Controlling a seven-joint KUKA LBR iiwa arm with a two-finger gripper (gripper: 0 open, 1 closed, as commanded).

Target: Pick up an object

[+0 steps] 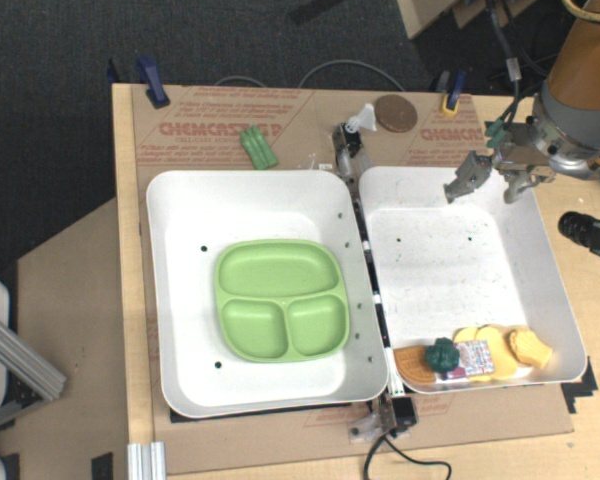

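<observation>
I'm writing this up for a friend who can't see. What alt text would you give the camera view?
A grey robot arm's gripper hangs with fingers spread over the far edge of the right white bin, holding nothing. A cluster of small objects lies at that bin's near edge, while the left white bin holds a green divided plate.
</observation>
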